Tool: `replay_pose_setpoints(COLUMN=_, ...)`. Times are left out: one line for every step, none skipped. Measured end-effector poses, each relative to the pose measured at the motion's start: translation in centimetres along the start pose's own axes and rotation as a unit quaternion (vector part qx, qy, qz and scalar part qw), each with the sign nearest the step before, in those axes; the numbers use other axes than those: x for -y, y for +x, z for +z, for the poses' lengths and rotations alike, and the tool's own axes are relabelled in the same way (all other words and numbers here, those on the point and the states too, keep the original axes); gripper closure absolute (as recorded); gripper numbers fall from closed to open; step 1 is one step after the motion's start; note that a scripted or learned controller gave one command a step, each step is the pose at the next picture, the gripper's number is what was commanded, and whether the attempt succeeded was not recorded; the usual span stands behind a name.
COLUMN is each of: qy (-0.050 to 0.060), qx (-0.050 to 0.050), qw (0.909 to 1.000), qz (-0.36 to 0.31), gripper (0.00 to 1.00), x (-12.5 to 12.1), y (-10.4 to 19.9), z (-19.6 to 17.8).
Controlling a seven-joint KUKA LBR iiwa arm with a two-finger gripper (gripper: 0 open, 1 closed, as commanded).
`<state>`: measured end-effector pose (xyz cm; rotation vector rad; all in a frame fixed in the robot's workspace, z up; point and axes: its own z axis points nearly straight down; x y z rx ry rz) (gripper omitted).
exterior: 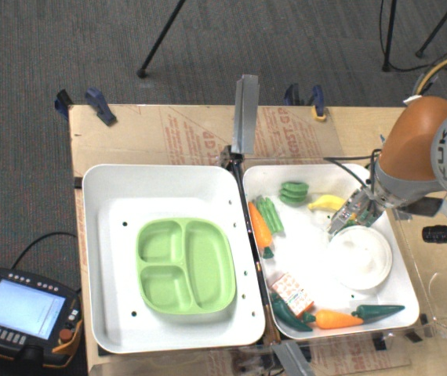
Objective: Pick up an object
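Observation:
The right bin (310,177) holds several toy foods. A yellow banana (327,204) lies near its back, with a green ribbed piece (293,192) to its left. A carrot (259,226) and a green bean pod (270,215) lie along the left wall. A white bowl (360,258) sits right of centre. Near the front are a small orange-and-white carton (291,292), another carrot (334,318) and two dark green peppers (379,312). My gripper (346,217) hangs low over the bin between the banana and the bowl's rim. Nothing shows between its fingers.
The left bin (102,210) carries a light green divided plate (185,266). A grey upright post (245,120) stands behind the seam between the bins. Clamps sit on the bench's back edge. A teach pendant (23,312) lies at lower left off the bench.

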<state>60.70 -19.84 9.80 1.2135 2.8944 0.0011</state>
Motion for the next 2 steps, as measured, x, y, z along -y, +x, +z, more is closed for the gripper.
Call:
replay_pose_setpoints(qy=-0.004, qx=0.005, qw=0.9998, qz=0.021, gripper=1.00, x=-5.7, y=1.6, z=-11.3)
replay_pose_setpoints(qy=-0.001, qx=-0.001, qw=0.9991, qz=0.041, gripper=1.00, x=-8.4, y=5.0, z=-12.8)
